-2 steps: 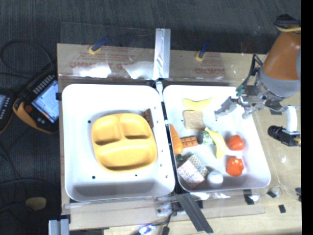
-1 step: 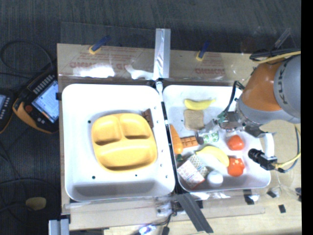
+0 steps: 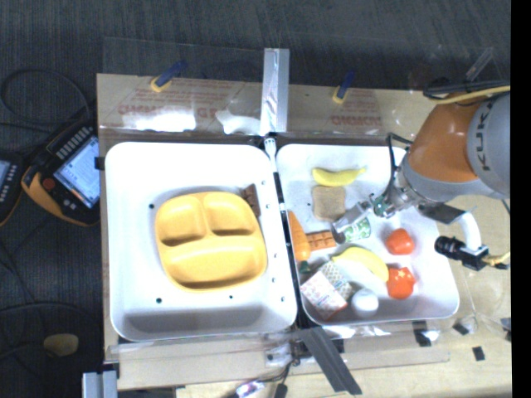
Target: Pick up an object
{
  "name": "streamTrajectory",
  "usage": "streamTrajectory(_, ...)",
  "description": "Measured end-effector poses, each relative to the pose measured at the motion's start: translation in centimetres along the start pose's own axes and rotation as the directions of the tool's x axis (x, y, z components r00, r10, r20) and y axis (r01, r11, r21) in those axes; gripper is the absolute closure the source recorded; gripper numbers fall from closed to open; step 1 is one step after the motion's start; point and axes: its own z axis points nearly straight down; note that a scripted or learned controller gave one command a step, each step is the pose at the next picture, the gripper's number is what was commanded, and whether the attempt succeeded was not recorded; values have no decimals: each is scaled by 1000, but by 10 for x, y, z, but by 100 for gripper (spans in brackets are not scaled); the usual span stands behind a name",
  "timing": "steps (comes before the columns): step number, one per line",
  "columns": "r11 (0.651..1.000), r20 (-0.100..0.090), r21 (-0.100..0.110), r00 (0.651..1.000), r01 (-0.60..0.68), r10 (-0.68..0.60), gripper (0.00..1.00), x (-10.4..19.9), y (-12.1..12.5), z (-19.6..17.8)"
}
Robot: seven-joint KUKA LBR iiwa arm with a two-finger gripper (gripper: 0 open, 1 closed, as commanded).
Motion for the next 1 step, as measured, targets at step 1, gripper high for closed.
streamTrajectory(1, 990, -10, 44, 991, -130, 131, 0, 70, -52, 19)
